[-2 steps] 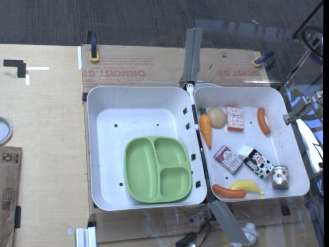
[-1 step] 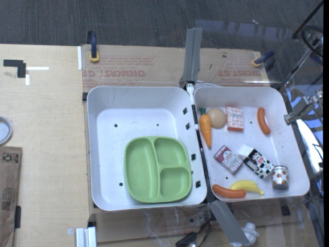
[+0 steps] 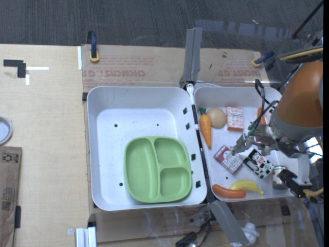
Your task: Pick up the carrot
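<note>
Right bin [image 3: 226,99], arm-covered far side

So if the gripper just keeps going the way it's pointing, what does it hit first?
Probably the small red packet lying just ahead of the gripper, not the carrot; depth is hard to judge from above.

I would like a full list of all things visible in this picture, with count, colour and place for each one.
left bin: 1, white, left half of bench
plate: 1, green, three compartments, in left bin
right bin: 1, white, beside left bin
carrot: 1, orange, right bin, near its left wall
potato: 1, tan, beside carrot top
small carton: 1, red and white, right of potato
packet: 1, dark red, bin middle
banana: 1, yellow, near front wall
sausage: 1, orange-red, beside banana
clamps: 2, blue and yellow, back edge
arm: 1, grey and orange, from right
gripper: 1, above right bin
</note>
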### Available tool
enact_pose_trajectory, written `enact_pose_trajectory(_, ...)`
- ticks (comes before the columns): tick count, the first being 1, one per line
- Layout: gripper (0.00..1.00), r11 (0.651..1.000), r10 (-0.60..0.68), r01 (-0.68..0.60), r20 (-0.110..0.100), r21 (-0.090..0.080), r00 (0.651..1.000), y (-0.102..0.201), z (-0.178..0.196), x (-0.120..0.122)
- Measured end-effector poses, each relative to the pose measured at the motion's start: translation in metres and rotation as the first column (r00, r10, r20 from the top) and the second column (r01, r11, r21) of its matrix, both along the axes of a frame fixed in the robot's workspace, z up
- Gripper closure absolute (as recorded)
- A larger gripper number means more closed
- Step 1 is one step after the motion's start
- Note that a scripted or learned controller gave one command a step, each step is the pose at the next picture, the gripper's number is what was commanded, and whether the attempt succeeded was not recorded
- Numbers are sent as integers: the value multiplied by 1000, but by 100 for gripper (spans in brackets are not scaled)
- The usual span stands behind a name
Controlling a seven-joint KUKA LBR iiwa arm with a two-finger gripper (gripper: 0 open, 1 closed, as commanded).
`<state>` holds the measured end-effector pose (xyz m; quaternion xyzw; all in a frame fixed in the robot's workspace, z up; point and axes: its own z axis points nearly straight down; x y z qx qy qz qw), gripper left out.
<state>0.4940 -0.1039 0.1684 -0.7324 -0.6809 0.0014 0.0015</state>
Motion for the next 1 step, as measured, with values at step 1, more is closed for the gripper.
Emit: enact_pose_trajectory(1, 0, 988, -155, 155, 1, -2, 988, 92, 22, 51)
